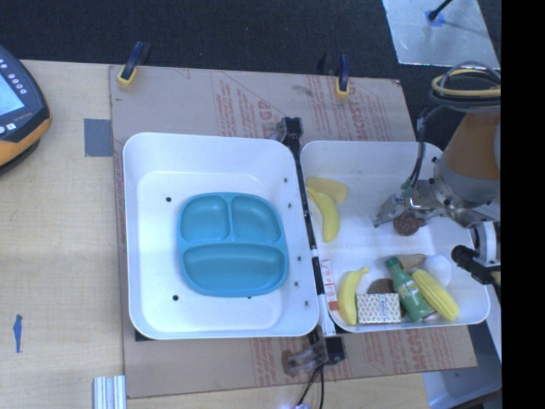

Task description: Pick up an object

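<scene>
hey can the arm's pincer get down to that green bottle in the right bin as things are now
Probably yes. The pincer sits just above the green bottle in the same bin, with open floor between, though the corn cob and small box crowd its sides.

Brown object at gripper, right bin.
Small dark brown lump [407, 224], roundish, in upper right part of the right bin [358, 164], right at the gripper [400, 216] fingertips; held or just touched, cannot tell. Well apart from the clutter along the bin's near edge.
</scene>
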### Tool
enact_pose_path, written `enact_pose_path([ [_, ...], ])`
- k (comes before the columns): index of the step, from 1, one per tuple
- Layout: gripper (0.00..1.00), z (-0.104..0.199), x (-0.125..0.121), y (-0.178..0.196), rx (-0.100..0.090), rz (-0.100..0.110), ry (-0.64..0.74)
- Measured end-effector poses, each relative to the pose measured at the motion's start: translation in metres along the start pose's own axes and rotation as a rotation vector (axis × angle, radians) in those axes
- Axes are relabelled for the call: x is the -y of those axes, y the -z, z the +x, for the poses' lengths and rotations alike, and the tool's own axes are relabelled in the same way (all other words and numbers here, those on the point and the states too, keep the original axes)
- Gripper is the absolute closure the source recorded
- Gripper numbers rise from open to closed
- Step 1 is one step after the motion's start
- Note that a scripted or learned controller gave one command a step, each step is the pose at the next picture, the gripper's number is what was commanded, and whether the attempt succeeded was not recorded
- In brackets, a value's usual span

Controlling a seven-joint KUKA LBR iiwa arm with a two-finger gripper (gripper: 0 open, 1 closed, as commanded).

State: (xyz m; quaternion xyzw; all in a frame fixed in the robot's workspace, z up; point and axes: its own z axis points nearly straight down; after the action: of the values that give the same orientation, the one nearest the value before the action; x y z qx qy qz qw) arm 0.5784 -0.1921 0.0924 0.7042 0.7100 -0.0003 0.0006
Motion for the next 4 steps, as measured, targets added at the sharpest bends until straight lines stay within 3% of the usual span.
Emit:
enact_pose_path([
  [2,0.0,0.076,0.1,-0.001,-0.004,0.006,-0.004],
  [3,0.0,0.029,0.044,0.045,0.003,-0.005,-0.004],
  [4,0.0,0.022,-0.002,-0.003,-0.001,0.001,-0.001],
])
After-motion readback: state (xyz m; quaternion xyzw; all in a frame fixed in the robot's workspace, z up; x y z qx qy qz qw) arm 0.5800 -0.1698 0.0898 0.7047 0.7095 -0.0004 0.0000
